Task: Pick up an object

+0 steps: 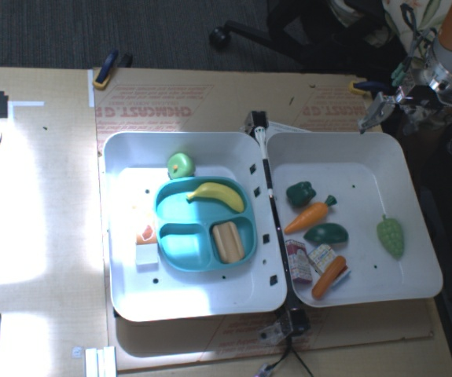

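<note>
Two shallow white bins sit side by side on your bench, and the right-hand white bin point(414, 210) holds the likeliest targets. An orange plastic carrot point(307, 217) lies near its centre, touching a dark green rounded vegetable point(325, 233) at the carrot's five o'clock, with a dark green toy pepper point(300, 192) at its twelve o'clock. A pale green bumpy leaf-shaped piece point(391, 236) lies alone at the bin's three o'clock, well apart from the rest.

That lone piece looks your easiest pick: probably light, hollow, stiff plastic, with a textured skin that should resist slipping. Take it across its narrow width, at the middle. The carrot tapers and could squirt out of a pinch near its tip.

At six o'clock, a second small orange carrot-like piece point(329, 276) lies against crumpled printed packets point(308, 259), crowded and awkward to reach.

The left white bin point(123, 289) carries a blue divided plastic tray point(180, 246) with a yellow banana point(218, 196).

The grey arm's gripper point(376, 112) hangs outside the right bin, just beyond its one o'clock corner, angled down and toward the bins. Its fingers are too small and cluttered for you to judge the gap between them. Nothing is visibly held.
</note>
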